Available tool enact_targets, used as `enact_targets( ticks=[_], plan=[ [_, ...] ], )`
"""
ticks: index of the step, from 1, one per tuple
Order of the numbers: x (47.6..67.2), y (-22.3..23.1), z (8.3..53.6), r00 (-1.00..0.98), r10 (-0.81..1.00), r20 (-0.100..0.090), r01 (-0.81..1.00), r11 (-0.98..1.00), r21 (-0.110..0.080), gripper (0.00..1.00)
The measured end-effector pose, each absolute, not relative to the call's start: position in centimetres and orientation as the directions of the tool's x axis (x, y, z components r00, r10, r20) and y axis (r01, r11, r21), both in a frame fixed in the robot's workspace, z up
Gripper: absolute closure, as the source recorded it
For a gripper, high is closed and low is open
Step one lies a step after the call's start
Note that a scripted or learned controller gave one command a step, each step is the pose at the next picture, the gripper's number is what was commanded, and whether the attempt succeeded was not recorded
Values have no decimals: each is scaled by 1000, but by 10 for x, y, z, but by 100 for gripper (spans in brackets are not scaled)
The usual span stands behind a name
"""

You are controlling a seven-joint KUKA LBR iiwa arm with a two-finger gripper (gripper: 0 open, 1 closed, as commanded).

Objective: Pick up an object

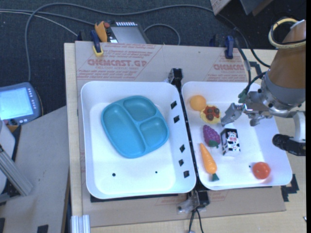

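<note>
The right bin [277, 155] holds several small toys: an orange ball [197, 102], a yellow piece with red berries [210, 113], purple grapes [211, 135], a black-and-white cow [231, 141], a carrot [208, 159] and a red tomato [261, 170]. My gripper [243, 118] hangs over the upper middle of this bin, just above the cow and right of the berry piece. Its two grey fingers stand apart, with nothing between them.
A blue divided plate [135, 125] lies in the left bin [90, 130]. A black divider [182, 130] runs between the bins. Clamps [98, 39] grip the board's far edge. A screen device [17, 102] sits off the bench at left.
</note>
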State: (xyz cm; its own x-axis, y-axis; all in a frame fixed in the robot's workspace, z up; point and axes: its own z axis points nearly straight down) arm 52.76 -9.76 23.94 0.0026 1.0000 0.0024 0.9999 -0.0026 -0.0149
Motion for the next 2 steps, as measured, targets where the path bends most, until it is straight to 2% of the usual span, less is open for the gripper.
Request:
enact_targets(
  ticks=[1,2],
  plan=[
    [530,-97,246,0,1000,1,1000,0,-2,0],
    [536,-99,185,1,1000,2,1000,-1,-7,0]
  ],
)
